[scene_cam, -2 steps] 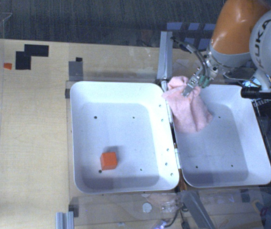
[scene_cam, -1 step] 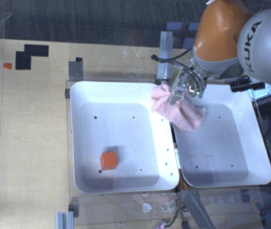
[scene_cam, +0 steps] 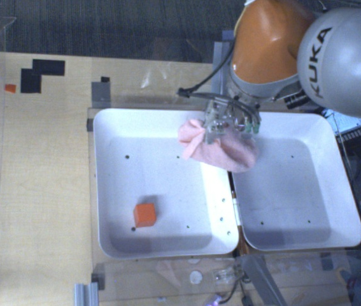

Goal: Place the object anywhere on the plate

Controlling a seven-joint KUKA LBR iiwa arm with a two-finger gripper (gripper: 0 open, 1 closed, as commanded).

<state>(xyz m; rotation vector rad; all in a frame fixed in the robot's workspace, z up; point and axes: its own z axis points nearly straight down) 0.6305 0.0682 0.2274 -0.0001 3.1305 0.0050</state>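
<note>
A crumpled pink cloth [scene_cam: 225, 155] hangs over the rims where the two bins meet, near their far edge. My gripper [scene_cam: 217, 131] stands right above it, fingers pointing down and pinched into the cloth's upper fold. The cloth droops below and to the right of the fingers, and one corner sticks out to the left. A small orange block [scene_cam: 145, 215] lies on the floor of the left bin [scene_cam: 123, 145], toward the near left, well apart from the gripper.
The right bin [scene_cam: 295, 196] lies under the arm's wrist and orange band [scene_cam: 266, 37]. Black patches [scene_cam: 40, 74] and a small orange marker [scene_cam: 9, 88] sit on the wooden bench at the far left, outside the bins.
</note>
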